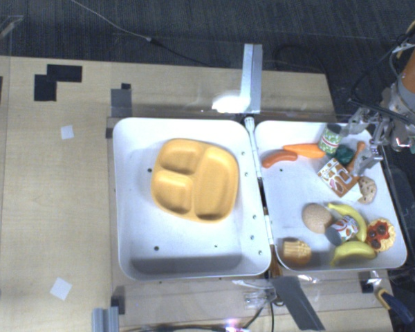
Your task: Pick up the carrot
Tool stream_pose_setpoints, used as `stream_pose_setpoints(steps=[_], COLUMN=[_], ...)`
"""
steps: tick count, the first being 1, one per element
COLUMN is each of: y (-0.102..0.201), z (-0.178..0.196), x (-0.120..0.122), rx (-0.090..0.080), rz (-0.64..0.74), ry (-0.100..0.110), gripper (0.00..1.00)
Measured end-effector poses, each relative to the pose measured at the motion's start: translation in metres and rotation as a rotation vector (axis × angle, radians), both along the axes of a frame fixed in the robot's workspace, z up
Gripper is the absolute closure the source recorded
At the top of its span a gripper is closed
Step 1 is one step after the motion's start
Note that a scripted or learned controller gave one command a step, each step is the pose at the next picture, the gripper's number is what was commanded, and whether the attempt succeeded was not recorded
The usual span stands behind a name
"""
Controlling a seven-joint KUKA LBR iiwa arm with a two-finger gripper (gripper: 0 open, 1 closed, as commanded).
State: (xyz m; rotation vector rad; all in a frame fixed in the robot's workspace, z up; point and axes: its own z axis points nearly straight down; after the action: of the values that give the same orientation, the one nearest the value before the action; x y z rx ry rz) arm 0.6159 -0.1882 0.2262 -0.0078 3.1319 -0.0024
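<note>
Carrot (303, 149) near right bin's (290, 206) far wall, untouched.

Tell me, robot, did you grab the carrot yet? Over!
Gripper at right bin's far edge, nothing held. Carrot lying free, far end of bin. Sausage and green can touching it.

Robot lab: wooden bench (48, 206), twin white bins (124, 206), loose cables (90, 9).

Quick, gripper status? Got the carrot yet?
Gripper: state cannot be told; it sits at the right bin's far right corner. Carrot lies in the bin, not held.
</note>
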Motion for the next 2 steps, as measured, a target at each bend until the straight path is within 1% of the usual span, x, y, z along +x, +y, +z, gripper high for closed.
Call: stream_pose_setpoints(steps=[1,2], y=[0.013,0.076], z=[-0.088,-0.137], x=[0.031,-0.015], rx=[0.004,0.003], rz=[-0.182,-0.139], ry=[0.005,-0.003], gripper=[0.00,0.00])
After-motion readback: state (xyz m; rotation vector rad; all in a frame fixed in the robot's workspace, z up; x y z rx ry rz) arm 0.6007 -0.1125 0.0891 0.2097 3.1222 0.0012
